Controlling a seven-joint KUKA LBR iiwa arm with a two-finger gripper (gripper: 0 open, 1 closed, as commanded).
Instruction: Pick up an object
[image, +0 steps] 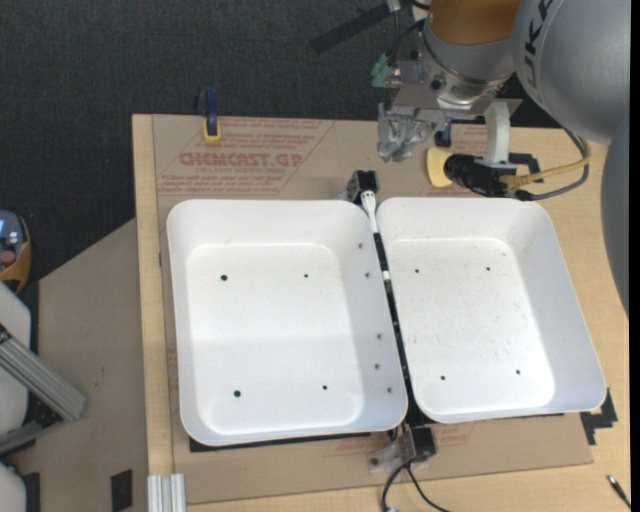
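My gripper (400, 138) hangs above the cardboard, just beyond the far edge of the two bins and over the gap between them. It is well above the bench. Nothing visible sits in it. A small pale yellow piece (436, 166) lies just right of the gripper, by the far rim of the right bin (560, 250). I cannot tell what it is. The left bin (180, 250) and the right bin show white floors with a few small dark dots.
A black strip with a clip (363, 185) runs along the seam between the bins. A blue and yellow clamp (209, 112) stands at the cardboard's far left edge. Cables and a connector (415, 445) sit at the near edge.
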